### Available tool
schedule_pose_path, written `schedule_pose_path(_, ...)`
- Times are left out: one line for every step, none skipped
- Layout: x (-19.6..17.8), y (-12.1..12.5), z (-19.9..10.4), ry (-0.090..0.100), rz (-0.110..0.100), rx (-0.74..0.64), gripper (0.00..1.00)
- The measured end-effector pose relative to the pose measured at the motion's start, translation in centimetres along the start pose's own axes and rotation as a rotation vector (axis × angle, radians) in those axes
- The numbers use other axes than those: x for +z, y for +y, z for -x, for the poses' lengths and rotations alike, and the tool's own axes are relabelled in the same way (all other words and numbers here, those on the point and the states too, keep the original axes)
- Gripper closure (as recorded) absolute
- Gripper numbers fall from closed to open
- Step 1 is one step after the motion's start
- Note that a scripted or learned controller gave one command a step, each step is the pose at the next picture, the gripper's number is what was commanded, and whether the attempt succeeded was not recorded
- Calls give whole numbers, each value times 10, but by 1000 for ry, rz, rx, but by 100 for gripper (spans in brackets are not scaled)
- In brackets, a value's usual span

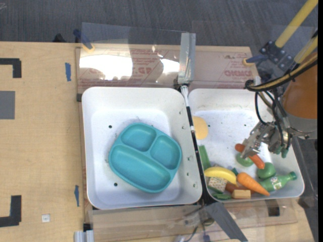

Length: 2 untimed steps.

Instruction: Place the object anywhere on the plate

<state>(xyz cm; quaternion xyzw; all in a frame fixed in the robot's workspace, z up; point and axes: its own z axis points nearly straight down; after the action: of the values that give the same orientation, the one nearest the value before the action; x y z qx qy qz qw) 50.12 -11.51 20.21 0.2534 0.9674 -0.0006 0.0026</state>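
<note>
Front of right bin: a banana (220,173), a big carrot (252,183), a tan block (241,193), a speckled cube (217,183) and a green bottle (278,180) lie crowded at 6 o'clock in the right bin (227,116).
Left side of right bin: a long green piece (204,157) lies by the wall at 9 o'clock, with a pale yellow round piece (200,128) just past it.
Plate: the teal plate (145,157) has three parts and sits in the middle of the left bin (96,135), with no toy on it.
End effector: the end effector (254,146) is low in the right bin at 3 o'clock, right over a small orange and green veggie (251,158). I cannot tell if it is grasping anything.
Arm: the arm (302,92) comes in from 3 o'clock.
Tabletop: the brown tabletop (38,135) lies at 9 o'clock, with clear sheets (131,59) at 12 o'clock.
</note>
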Motion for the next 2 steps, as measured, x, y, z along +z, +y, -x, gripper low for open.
schedule_pose_path(2, 56, 19, -1, 3, -180, 100)
schedule_pose_path(17, 115, 29, 0, 4, -315, 100)
